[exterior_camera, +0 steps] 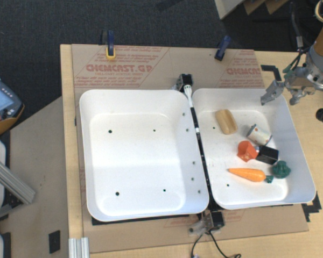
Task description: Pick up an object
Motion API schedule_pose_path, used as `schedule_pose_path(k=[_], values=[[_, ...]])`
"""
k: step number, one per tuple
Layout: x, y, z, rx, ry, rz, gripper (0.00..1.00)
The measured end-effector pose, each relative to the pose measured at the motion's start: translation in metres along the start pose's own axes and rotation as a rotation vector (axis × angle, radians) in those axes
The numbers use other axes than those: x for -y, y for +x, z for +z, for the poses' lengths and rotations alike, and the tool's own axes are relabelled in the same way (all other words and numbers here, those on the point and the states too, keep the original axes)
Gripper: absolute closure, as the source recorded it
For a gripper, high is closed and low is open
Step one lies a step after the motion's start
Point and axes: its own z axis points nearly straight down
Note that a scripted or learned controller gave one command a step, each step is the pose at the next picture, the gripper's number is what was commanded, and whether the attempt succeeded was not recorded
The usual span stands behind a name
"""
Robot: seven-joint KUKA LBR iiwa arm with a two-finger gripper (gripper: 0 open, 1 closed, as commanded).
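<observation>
A dark carpeted floor (54, 15) surrounds the brown board-topped bench (151, 63), with blue clamps (109, 43) at its far edge.

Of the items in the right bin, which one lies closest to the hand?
The tan block, lying by itself in the far part of the right bin. The hand hovers at that bin's far right corner; the carrot and the other pieces cluster farther toward the near side.

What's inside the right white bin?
A tan block, orange carrot toy, orange piece, black block, green piece and a white-grey item. Whatever lies beneath them is covered.
</observation>
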Motion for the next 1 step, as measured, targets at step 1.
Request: schedule_pose_path(k=[1], values=[[0.0274,0.0175,0.1198,-0.004,0.011,0.000,0.00]])
